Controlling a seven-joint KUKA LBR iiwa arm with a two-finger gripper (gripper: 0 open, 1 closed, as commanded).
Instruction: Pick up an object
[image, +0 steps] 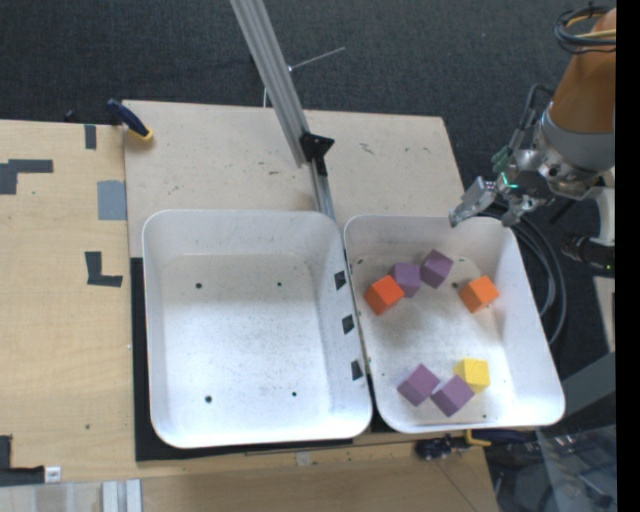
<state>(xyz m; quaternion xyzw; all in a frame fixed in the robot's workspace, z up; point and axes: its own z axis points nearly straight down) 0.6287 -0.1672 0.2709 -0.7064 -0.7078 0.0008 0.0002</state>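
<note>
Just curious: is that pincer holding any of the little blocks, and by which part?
Nothing is held: the pincer hangs at the right bin's far rim, apart from every block.

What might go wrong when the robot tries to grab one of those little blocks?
The purple blocks and the yellow block sit packed together, so the gripper may bump one while reaching for another, or find no room for its fingers. The orange block lies near the right bin's wall, which might get in the way. The gripper is up by the bin's far rim, so coming down carelessly might hit it.
</note>
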